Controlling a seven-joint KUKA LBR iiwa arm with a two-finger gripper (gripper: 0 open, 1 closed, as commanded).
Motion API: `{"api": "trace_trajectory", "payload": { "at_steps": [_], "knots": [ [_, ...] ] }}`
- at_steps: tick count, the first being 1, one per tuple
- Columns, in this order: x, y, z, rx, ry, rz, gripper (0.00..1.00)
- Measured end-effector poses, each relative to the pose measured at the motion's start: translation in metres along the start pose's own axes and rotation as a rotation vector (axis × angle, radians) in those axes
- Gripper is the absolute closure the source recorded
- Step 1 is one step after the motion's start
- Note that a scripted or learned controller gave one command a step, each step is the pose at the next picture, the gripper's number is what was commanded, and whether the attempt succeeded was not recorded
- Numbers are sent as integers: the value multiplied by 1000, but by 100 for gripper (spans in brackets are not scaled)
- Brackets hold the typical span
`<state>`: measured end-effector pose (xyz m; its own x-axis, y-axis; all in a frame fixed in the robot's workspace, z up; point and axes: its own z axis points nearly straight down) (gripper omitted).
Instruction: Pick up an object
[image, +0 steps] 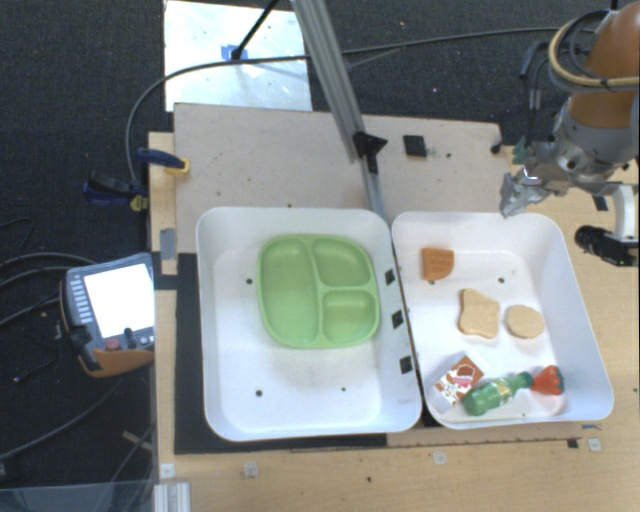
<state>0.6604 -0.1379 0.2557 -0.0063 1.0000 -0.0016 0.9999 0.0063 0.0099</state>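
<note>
So the gripper (512, 198) is sitting up over the far right corner of the right bin (578, 270), basically above the rim there. It's small and blurry at that spot, so I honestly can't tell how the fingers stand, and nothing shows between them. The arm (598, 90) comes in from the right edge of the tabletop (270, 150), orange band and all.

The stuff to pick is all in the right bin. An orange-brown toast-looking piece (437, 263) lies near the far left corner. Around the middle there's a tan bread slice (479, 313) with a round pale cookie thing (524, 321) just beside it on the right. Along the near edge: a small red and white packet (458, 380) by the near left corner, a green bottle (495, 392) lying on its side next to it, and a little red item (547, 380) at the bottle's right end.

The left bin (225, 380) has a green divided plate (319, 290) sitting in its far half, three compartments.
</note>
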Motion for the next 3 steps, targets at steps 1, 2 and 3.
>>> {"api": "trace_trajectory", "payload": {
  "at_steps": [1,2,3],
  "knots": [
    [0,1,-16,4,1,0,100],
    [46,-34,-12,9,3,-2,100],
    [94,-54,5,11,3,-3,100]
  ]
}}
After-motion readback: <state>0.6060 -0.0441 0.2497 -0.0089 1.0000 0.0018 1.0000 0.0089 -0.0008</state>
